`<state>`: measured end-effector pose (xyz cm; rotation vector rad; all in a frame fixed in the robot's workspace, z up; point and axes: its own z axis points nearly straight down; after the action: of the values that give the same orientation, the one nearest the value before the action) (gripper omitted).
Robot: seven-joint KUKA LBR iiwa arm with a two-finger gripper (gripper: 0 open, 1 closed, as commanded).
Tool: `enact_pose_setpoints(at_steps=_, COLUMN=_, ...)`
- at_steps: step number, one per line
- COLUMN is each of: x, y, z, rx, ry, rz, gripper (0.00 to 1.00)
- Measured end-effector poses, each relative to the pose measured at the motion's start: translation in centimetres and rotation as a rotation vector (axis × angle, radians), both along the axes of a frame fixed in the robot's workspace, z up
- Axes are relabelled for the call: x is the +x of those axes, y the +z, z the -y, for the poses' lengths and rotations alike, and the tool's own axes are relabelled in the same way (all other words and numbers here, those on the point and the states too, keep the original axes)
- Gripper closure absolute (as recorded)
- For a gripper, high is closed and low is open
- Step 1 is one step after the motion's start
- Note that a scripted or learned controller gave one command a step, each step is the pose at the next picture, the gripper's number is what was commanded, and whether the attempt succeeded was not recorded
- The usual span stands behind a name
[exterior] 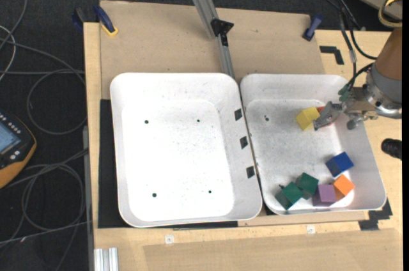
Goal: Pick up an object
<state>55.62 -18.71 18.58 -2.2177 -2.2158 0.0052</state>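
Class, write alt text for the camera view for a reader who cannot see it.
A robot hand reaches from the right beside a yellow block in the right bin. Blue, orange, purple and green blocks cluster at its near edge.

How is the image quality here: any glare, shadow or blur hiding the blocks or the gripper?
Camera view: even, soft light, with no glare on the right bin; the yellow block and blue block look sharp; the gripper is small and slightly soft, so its fingers are hard to read; the bin rims cast faint shadows.
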Motion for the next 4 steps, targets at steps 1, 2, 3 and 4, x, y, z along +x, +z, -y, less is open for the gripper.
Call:
enact_pose_setpoints(at_steps=1, x=-0.6, y=-5.6, z=-1.0, rx=0.001, ry=0.001, rz=0.000, gripper=0.00)
enact_pose_setpoints(at_steps=2, x=-0.6, y=-8.8, z=-1.1, rx=0.000, ry=0.001, rz=0.002, gripper=0.00)
enact_pose_setpoints(at_steps=3, x=-0.4, y=-7.5, z=-1.0, rx=-0.001, ry=0.002, rz=0.009, gripper=1.00)
enact_pose_setpoints(at_steps=4, x=0.0, y=-1.2, z=-0.5, rx=-0.005, ry=0.002, rz=0.015, gripper=1.00)
